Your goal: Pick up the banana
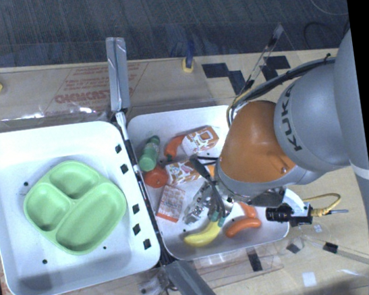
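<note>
- Your banana (202,235) lies in the right bin (167,120), close to that bin's near wall and a little left of the middle of it.
- Its long axis runs roughly left to right across the view, with a slight upward curl: the right end sits a touch higher than the left end, and the belly of the curve faces the near wall.
- You can see the right end of the banana tucked just under the gripper (213,207), with an orange, carrot-like piece (243,224) just beside it on the right.
- The gripper hangs low over the clutter in the middle of the right bin, directly below the arm's orange band (252,147). The metal parts blur into the items under them, so you cannot tell how wide it stands or whether it has anything in its grasp.
- Other items crowd the same bin: a green bottle (149,153) near the dividing wall, a red round piece (155,177) below it, a printed packet (169,203) and an orange-and-white box (199,138) farther back.
- The left bin (24,268) carries a green divided plate (75,206), well apart from the banana.
</note>
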Motion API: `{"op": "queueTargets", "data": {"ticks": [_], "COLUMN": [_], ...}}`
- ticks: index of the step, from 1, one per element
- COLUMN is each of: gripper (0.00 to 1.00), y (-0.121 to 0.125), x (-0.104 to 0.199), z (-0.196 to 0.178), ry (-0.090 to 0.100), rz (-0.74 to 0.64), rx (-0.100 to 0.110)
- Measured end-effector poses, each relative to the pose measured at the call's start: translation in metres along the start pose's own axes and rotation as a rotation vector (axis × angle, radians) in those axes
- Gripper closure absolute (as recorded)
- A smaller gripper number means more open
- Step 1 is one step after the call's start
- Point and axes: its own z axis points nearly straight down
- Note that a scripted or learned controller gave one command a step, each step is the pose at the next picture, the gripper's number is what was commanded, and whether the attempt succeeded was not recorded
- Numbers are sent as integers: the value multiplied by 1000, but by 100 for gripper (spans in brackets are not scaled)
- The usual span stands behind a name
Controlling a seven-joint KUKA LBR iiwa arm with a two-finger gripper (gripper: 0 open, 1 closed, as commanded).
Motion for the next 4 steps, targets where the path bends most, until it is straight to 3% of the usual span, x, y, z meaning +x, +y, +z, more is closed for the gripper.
{"op": "queueTargets", "data": {"ticks": [1,2,3,4], "gripper": [0,0,0,100], "y": [0,7,-4,-3], "x": [0,-9,-3,-3], "z": [0,-41,22,12], "ry": [0,-3,-3,-4], "rz": [0,-46,-337,-342], "rx": [0,-1,0,-1]}}
